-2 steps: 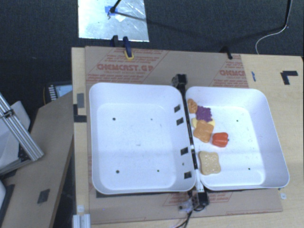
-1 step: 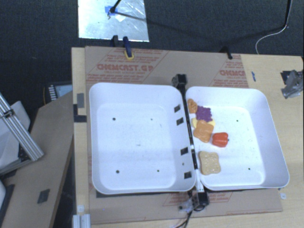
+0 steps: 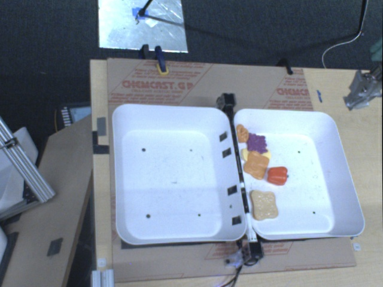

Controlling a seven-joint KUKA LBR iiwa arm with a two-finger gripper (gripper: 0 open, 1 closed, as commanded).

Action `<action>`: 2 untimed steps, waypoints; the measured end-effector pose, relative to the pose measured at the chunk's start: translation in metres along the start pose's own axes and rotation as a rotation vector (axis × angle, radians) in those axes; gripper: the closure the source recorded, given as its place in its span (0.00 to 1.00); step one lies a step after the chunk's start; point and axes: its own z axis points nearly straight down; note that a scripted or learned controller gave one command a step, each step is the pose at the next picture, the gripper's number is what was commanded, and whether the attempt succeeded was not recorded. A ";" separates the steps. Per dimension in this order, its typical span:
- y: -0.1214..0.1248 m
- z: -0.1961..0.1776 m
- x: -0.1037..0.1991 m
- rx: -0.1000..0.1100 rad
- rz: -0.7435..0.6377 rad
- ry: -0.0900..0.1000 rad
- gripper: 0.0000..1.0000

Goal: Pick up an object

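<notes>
Several small toy foods lie along the left side of the right bin (image 3: 323, 160). A red pepper (image 3: 277, 175) sits beside an orange slice (image 3: 256, 165). A purple bunch (image 3: 257, 142) and a small orange piece (image 3: 242, 133) lie farther back. A tan bread-shaped piece (image 3: 264, 205) lies nearest the front. My gripper (image 3: 362, 92) hangs at the view's right edge, beyond the right bin's far right corner and well away from all the objects. Nothing is seen in it.
The left bin (image 3: 170, 172) stands beside the right one, joined along a black-clipped divider (image 3: 233, 160). Both rest on a cardboard sheet (image 3: 203, 79). A shiny metal plate (image 3: 142, 17) lies behind the bench, and a white cable (image 3: 344, 40) loops at the back right.
</notes>
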 end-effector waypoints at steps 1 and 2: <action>0.000 0.071 0.079 0.010 -0.003 0.001 1.00; 0.000 0.148 0.146 0.011 -0.001 0.000 1.00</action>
